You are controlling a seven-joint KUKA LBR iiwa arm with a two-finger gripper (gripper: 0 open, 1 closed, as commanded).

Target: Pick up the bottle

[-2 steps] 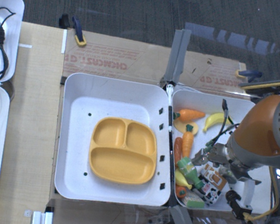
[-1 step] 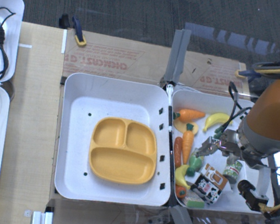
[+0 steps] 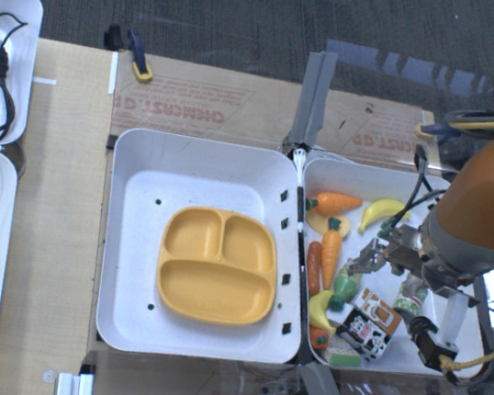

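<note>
In the right bin (image 3: 326, 355) | pincer (image 3: 370, 256) low among the toy food, grip state cannot be told | bottle (image 3: 411, 297) lies just beside it, under the wrist | judged: pick not yet done, grasp and lift remain

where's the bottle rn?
In the right bin, near its right side: the bottle lies just right of the small printed carton, under the arm's wrist, with the gripper to its upper left.
</note>
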